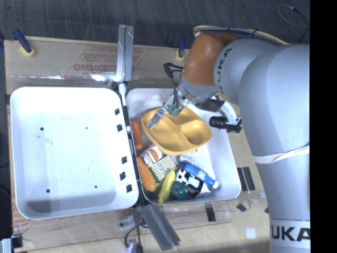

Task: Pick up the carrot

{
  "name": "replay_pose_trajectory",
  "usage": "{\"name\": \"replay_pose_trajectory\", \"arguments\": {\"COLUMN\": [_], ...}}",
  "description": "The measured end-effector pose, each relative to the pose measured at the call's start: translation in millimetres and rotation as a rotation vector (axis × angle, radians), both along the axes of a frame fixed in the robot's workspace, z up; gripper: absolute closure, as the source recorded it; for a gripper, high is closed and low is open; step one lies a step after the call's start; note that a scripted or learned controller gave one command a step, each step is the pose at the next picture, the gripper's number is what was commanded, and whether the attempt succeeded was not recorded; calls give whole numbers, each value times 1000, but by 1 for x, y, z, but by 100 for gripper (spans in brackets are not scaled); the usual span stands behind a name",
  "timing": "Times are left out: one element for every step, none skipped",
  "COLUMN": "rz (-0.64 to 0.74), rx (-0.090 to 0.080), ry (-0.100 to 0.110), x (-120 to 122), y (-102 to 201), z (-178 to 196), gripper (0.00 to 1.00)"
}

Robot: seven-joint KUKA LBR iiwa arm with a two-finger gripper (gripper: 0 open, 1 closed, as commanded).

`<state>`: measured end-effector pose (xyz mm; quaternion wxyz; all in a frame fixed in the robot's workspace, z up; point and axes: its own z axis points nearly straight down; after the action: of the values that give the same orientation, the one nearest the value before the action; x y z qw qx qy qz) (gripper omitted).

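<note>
Camera view: you're looking down on the bench [63, 51] with two white bins side by side. The left bin [31, 141] has bare white floor with a few dark dots. The right bin [229, 162] is crowded. Your arm [263, 99] comes in from the right, orange band [202, 59] above the wrist at the far side of the right bin. The gripper [164, 112] is down over the far-left part of that bin, right at the rim of the yellow bowl [181, 133]; one grey finger lies across the bowl's left rim, touching or just over it. Open or closed, you cannot tell from here, and nothing is visibly between them. The carrot [137, 133] lies along the left wall of the right bin, just left of the bowl, long axis running near to far, apart from the gripper. A second orange piece [148, 178] lies nearer along the same wall, could be another carrot, can't confirm. Next to it a yellow banana-like item [166, 186], then a dark green object [179, 192] at the near edge. A red-and-white package [153, 155] and a patterned packet [164, 166] sit under the bowl's near rim. A blue-and-white bottle [200, 175] lies tilted near the right of the pile, beside a black-and-white item [187, 179].
</note>
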<state>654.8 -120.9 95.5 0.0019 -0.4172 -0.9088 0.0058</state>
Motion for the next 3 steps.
{"name": "replay_pose_trajectory", "arguments": {"rz": [4,4,129], "rx": [-1,0,8], "ry": [-6,0,-9], "x": [2,1,-42], "y": [0,0,-31], "z": [11,10,102], "gripper": [100,0,0]}}
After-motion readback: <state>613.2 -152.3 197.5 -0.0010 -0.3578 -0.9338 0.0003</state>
